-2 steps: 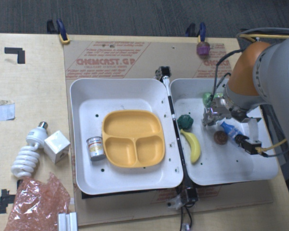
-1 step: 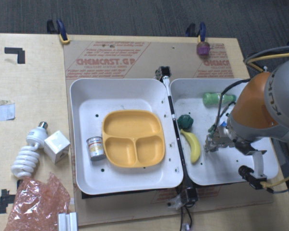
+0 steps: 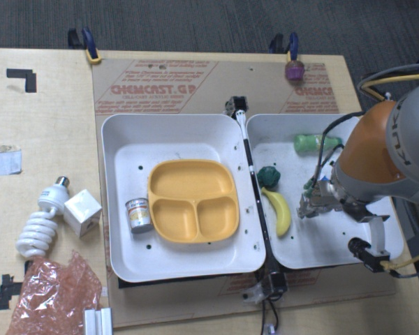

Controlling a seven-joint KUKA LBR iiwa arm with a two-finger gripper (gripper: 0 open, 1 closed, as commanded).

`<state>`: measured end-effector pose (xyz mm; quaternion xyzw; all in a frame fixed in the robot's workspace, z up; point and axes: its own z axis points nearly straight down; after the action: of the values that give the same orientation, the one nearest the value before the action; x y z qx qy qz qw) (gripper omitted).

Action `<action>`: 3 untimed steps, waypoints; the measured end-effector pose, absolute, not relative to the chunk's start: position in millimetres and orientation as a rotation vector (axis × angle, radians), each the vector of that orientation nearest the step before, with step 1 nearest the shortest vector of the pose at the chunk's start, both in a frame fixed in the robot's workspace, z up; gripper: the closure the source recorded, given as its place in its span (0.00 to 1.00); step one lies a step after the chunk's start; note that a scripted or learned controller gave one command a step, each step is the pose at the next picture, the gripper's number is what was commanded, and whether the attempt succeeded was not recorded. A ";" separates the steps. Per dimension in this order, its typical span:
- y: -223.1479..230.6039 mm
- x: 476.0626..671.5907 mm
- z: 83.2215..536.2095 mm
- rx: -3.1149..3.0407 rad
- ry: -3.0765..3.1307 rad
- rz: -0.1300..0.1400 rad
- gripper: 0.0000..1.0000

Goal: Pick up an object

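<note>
In the right bin (image 3: 314,253) lie a yellow banana (image 3: 279,211) near the left wall, a dark green lump (image 3: 269,176) just above it, and a light green bottle-like object (image 3: 313,143) toward the far side. My gripper (image 3: 309,206) hangs low over the right bin, just right of the banana. The orange band and grey wrist cover much of it. Nothing shows between its fingers. The left bin (image 3: 126,250) holds a yellow divided plate (image 3: 193,201) and a small can (image 3: 137,215) beside it.
A spiral light bulb (image 3: 42,222), a small white box (image 3: 82,212) and crumpled pinkish plastic wrap (image 3: 52,295) lie on the bench left of the bins. A purple object (image 3: 295,70) sits at the board's far edge. Cables run at the right.
</note>
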<state>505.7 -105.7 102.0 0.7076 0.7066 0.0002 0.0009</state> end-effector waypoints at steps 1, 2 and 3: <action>-48.0 547.2 192.5 2.217 2.223 0.000 1.00; -48.0 547.1 192.5 2.218 2.223 0.000 0.00; -131.6 491.2 177.7 2.220 2.222 -0.001 0.00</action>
<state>491.2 -131.6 177.7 0.7068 0.7074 -0.0003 0.0004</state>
